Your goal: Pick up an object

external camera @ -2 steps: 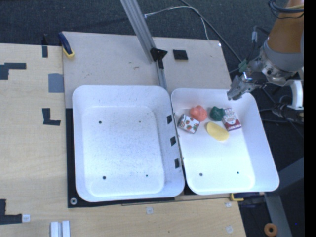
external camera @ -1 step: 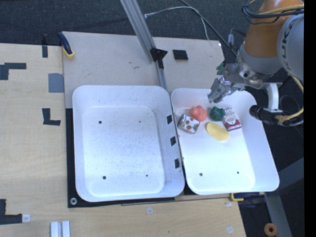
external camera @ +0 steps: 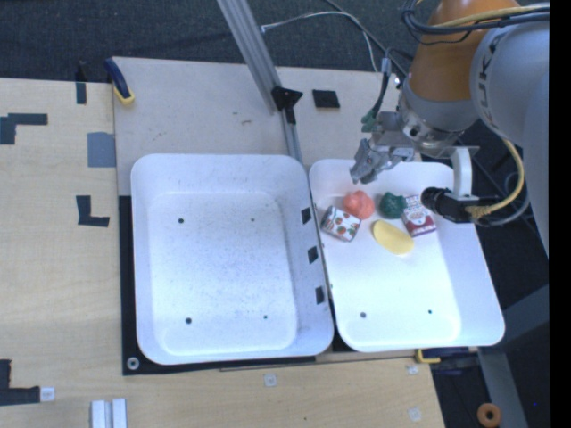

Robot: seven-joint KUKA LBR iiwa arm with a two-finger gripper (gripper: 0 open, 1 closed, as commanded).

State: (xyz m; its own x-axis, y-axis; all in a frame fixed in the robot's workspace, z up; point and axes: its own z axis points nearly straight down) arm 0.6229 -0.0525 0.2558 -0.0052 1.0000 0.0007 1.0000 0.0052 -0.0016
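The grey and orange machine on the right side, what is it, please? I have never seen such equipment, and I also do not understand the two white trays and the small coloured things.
It is a robot arm, photographed from a camera fixed above the bench. Its gripper, the part that grasps, hangs over the right bin, just above a red-orange ball. I cannot tell whether it holds anything. Nearby lie a small patterned box, a green object, a yellow object and a red-and-white packet. The left bin sits beside it.

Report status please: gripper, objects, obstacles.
Gripper above right bin, near red ball, holding nothing seen. Ball, carton, green piece, yellow piece clustered, untouched. Crowding tight.
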